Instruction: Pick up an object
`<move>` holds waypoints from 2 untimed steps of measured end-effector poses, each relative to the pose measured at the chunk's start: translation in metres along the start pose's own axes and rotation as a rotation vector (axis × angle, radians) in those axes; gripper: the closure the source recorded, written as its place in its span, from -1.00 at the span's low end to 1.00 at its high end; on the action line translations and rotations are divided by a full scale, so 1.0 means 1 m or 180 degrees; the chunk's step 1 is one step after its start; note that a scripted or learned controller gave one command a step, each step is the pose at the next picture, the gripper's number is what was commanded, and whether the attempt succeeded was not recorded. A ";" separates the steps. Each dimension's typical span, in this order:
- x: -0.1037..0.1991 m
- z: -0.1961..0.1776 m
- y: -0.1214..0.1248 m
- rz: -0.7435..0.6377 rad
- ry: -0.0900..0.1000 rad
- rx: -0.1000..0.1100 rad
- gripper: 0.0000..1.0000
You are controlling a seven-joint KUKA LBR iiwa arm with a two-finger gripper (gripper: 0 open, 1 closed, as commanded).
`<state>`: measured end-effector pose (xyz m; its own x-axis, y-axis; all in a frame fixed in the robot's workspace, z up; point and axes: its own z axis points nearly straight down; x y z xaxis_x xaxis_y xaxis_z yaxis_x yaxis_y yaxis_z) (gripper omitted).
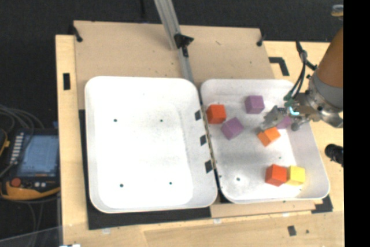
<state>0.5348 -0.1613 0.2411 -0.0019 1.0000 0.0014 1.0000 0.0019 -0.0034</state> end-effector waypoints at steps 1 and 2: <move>0.000 -0.002 0.001 0.0005 -0.0004 -0.0016 -1.00; -0.002 0.056 -0.008 0.0010 -0.0006 0.0004 -1.00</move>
<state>0.5266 -0.1633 0.1848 0.0013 1.0000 -0.0007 1.0000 -0.0013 -0.0048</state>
